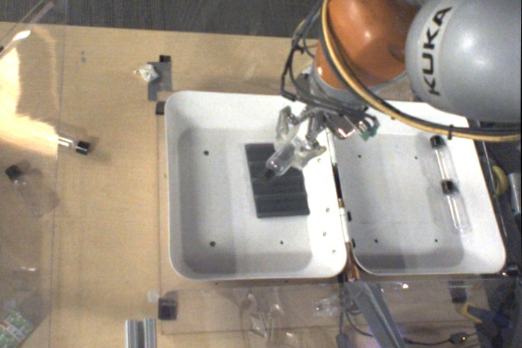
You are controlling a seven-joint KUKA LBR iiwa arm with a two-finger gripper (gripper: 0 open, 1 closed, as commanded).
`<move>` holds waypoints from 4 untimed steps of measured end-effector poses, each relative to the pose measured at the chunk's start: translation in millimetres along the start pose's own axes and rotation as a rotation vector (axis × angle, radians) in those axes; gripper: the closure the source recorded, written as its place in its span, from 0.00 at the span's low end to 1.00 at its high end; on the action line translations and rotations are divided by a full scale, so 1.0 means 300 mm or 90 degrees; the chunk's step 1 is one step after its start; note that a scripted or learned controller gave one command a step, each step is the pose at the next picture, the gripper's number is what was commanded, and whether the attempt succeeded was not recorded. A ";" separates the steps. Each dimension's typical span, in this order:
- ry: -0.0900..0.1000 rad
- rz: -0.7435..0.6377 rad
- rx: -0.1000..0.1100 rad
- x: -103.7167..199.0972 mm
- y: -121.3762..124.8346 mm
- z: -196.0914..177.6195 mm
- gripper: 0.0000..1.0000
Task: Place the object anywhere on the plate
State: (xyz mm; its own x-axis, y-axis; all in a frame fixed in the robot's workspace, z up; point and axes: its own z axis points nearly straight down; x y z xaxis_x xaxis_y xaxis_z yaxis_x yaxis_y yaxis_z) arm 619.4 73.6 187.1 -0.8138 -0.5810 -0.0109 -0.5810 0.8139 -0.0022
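Note:
A dark ridged rectangular plate lies flat in the middle of the left white bin. My gripper hangs over the plate's upper edge, under the grey arm and its orange band. Its pale, translucent tip blends with the bin, so I cannot make out whether anything is in it. A clear tube with black bands lies lengthwise near the right wall of the right bin, well away from the gripper.
The bins meet at a raised seam just right of the plate. On the wooden bench to the left lie a small black-capped vial and clear plastic items. Black brackets stand at the left bin's corners.

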 end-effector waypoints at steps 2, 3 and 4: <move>-0.001 -0.290 -0.001 -0.357 0.210 0.001 1.00; -0.001 -0.604 -0.003 -0.420 0.302 0.000 1.00; 0.000 -0.571 -0.004 -0.380 0.250 0.180 1.00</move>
State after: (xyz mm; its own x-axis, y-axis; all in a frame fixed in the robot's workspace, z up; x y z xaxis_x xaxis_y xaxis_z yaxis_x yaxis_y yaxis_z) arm 669.1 201.0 134.3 -0.0534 -0.9985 -0.0070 -0.9986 0.0534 -0.0047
